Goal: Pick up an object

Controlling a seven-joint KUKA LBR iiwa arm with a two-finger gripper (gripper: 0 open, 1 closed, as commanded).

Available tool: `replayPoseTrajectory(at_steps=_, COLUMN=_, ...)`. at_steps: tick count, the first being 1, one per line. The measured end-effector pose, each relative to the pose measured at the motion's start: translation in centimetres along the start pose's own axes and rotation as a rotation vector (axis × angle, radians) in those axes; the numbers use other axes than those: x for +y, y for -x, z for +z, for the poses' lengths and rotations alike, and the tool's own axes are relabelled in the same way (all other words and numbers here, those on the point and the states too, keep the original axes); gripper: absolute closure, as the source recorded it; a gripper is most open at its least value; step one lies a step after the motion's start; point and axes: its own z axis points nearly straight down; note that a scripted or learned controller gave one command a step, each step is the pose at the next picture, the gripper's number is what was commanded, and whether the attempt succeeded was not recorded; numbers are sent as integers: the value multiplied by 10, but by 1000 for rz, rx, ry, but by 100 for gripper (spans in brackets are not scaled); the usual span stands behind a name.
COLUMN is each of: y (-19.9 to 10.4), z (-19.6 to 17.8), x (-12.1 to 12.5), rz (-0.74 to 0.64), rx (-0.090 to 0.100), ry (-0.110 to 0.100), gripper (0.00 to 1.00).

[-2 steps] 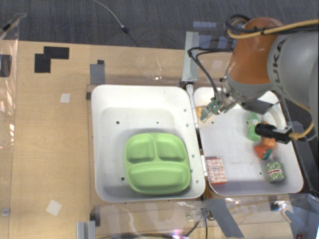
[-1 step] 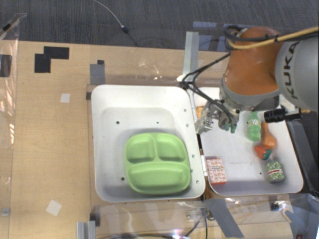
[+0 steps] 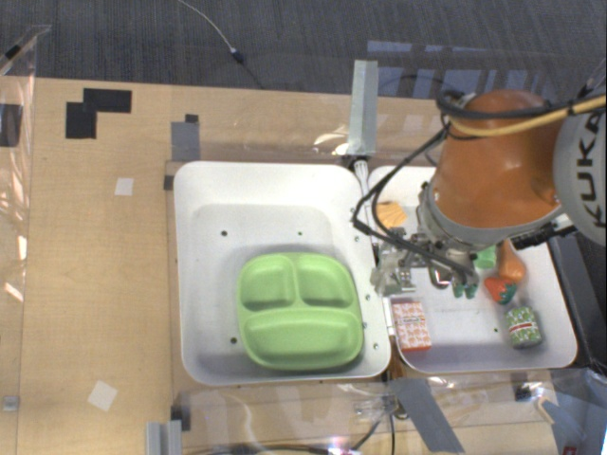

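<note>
Claw [image 3: 429, 271] hung over right bin [image 3: 560, 344] near its left wall; finger state unreadable. Green tray [image 3: 300, 311] filled left bin [image 3: 204, 254] front half; rear open.

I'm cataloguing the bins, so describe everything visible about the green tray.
The green tray is a light green, smooth, plastic-looking divided plate with rounded corners: two smaller compartments along its far side and one long compartment along its near side, all bare. It lies flat and right side up in the left bin, toward that bin's near right corner, resting on the floor. Nothing else touches it.
</note>
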Motion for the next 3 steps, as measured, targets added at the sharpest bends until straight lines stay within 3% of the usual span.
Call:
replayPoseTrajectory(at_steps=1, y=37, z=8, x=51, rz=414, rx=2, ry=1, gripper=100)
replayPoseTrajectory(at_steps=2, y=-2, z=-56, x=12, rz=70, rx=-4, ry=0, gripper=100)
replayPoseTrajectory(at_steps=3, y=-5, z=-12, x=-26, rz=-349, rx=1, ry=-1, gripper=100)
